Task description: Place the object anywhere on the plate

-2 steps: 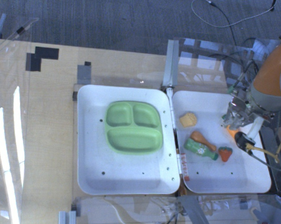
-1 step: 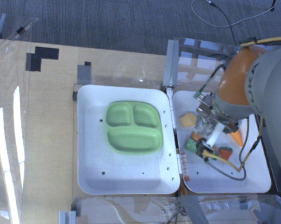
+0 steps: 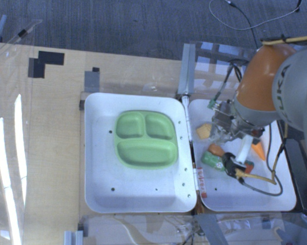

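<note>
The arm point(image 3: 277, 84) reaches in over the right bin point(image 3: 287, 199), wrist angled down. The claw point(image 3: 225, 134) hangs above small items; its state cannot be determined.

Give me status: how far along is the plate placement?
Done: nothing visible; the green plate in the left bin carries no object. In hand: the end effector is over the right bin, among a yellow piece, an orange piece and a green item; no grasp is discernible. Left: secure an object, carry it across, set it on the plate.
</note>
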Robot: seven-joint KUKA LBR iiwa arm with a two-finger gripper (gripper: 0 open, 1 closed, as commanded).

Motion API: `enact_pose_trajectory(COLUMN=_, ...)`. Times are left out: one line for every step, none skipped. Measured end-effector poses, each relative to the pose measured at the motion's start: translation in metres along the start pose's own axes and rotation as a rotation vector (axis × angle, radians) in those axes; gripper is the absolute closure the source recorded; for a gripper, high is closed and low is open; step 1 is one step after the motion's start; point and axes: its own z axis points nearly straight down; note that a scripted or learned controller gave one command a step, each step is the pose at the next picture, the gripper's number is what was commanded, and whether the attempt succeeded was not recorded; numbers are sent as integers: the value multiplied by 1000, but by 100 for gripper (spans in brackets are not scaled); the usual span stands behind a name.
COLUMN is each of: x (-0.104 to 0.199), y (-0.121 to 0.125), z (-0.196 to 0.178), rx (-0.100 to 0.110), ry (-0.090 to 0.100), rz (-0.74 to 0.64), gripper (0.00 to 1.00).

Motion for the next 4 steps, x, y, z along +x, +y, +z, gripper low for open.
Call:
enact_pose_trajectory(x=-62, y=0, z=-39, rx=-2, ry=-1, rz=-78, gripper=100)
enact_pose_trajectory(x=-20, y=15, z=-8, rx=1, ry=-1, rz=-221, gripper=100)
enact_pose_trajectory(x=-72, y=-5, z=-8, rx=1, ry=-1, rz=-170, gripper=100)
enact_pose_trajectory(x=-2, y=-10, z=-7, rx=1, ry=0, rz=-393, gripper=100)
